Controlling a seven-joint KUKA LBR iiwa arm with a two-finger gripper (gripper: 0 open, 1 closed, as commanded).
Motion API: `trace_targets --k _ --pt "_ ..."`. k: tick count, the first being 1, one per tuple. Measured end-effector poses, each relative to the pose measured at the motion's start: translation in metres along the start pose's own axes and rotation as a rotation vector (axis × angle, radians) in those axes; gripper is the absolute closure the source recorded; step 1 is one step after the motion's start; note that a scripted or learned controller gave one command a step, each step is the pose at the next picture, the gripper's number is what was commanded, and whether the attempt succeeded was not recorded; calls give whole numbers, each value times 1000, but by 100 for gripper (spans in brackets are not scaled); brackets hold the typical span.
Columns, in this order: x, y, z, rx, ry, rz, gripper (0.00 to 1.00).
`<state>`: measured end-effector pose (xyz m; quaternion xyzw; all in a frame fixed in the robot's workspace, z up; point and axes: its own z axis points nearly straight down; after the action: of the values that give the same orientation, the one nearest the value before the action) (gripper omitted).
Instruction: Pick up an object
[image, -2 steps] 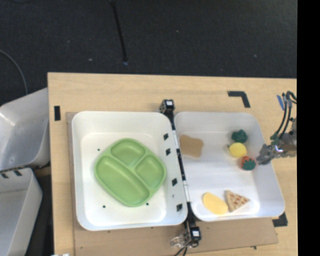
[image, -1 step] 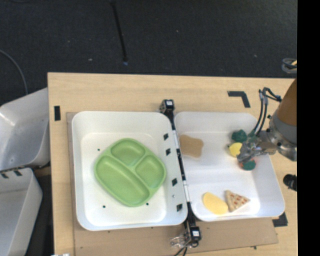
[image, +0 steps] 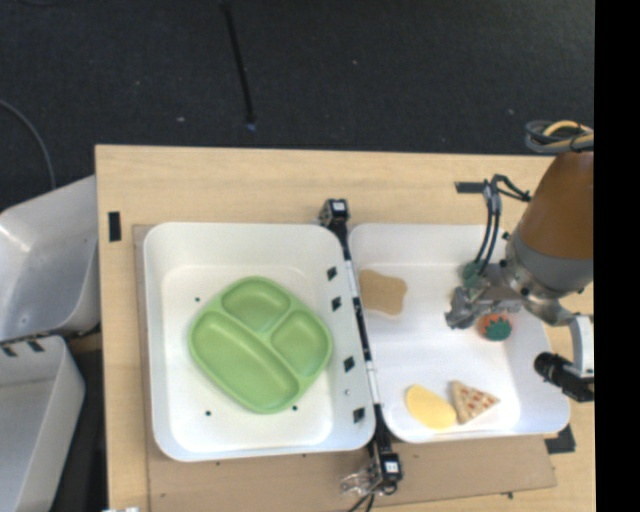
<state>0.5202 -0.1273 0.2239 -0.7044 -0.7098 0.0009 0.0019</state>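
**Arm low over the right bin, beside the small round piece**

From my seat I see the arm (image: 560, 215) reaching in from the right, its orange band above the wrist, and the gripper (image: 470, 305) down inside the right bin (image: 420, 245). How the tool stands, and whether it has hold of anything, I cannot tell from this slant (the grey wrist body hides the tip). Just to its right lies a small round object (image: 494, 324), orange and green, close against the gripper's hardware; I cannot tell whether they touch.

In the same bin a tan bread-like slice (image: 382, 292) lies near the left wall, well apart from the gripper. Toward the near edge a yellow oval piece (image: 429, 407) and a pizza-slice toy (image: 471, 401) lie just beside each other.

The left bin (image: 160, 260) holds a green divided plate (image: 261, 343), lying flat and turned at an angle. Both bins sit on the wooden bench (image: 200, 180).
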Motion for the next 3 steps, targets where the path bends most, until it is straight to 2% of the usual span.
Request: trace_targets --k 1,2,3 --pt "54 2 -9 -1 1 -2 100" --pt "107 18 -15 -1 -1 -1 100" --pt "160 18 -21 0 -1 -1 100"
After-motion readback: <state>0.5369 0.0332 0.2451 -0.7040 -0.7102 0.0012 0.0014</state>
